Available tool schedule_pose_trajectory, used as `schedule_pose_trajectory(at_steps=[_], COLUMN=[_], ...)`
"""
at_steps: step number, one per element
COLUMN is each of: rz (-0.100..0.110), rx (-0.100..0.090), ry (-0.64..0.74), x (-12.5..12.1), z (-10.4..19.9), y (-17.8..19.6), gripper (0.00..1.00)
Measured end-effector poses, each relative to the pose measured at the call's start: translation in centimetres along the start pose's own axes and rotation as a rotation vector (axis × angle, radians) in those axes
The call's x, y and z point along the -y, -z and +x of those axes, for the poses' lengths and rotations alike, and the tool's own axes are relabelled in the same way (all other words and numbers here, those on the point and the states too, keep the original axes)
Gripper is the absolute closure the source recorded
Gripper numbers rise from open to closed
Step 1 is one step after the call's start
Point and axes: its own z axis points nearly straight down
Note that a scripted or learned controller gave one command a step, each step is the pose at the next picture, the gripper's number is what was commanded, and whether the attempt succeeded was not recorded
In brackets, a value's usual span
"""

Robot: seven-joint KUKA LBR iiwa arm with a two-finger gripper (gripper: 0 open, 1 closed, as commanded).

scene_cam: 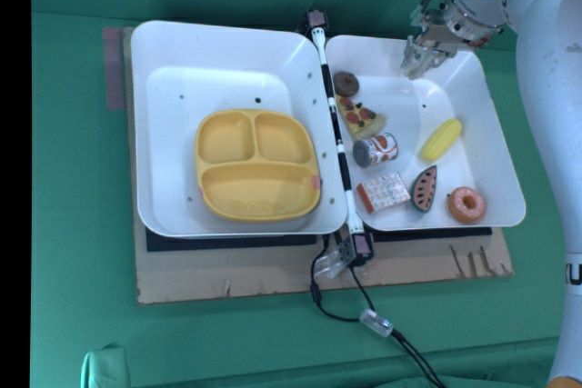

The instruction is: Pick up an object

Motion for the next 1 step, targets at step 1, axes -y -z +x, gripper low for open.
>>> schedule_pose_trajectory(at_steps=[1], rz=[0.001], rx=[0.004], ry=[0.0], x=[0.03], z=[-0.18], y=[0.01], gripper=[0.0])
